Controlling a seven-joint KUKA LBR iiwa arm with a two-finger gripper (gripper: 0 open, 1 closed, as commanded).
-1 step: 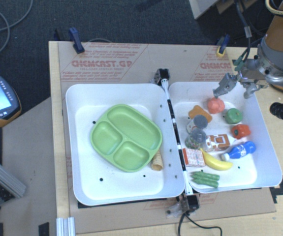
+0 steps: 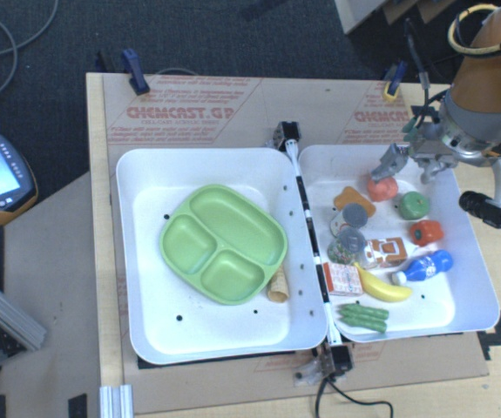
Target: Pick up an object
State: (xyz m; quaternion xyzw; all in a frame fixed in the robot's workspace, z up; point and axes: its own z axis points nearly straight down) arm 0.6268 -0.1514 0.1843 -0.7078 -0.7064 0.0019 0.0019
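Observation:
My gripper (image 2: 409,167) hangs over the far part of the right bin (image 2: 472,307), its fingers spread open with nothing between them. Just below its left finger (image 2: 391,160) lies a pinkish-red object (image 2: 382,186). Close by are a green round object (image 2: 413,205), a red tomato-like object (image 2: 426,232) and an orange piece (image 2: 355,198) beside a grey round lid (image 2: 352,215). Nearer the front are a blue bottle (image 2: 429,266), a banana (image 2: 382,289), a white and orange package (image 2: 385,251), a red packet (image 2: 343,279) and green beans (image 2: 361,318).
The left bin (image 2: 145,320) holds a green divided plate (image 2: 224,244) and a small tan cone (image 2: 276,287) by the shared wall. A clear jar (image 2: 348,245) stands near the divider. The grey and orange arm (image 2: 485,68) enters from the upper right.

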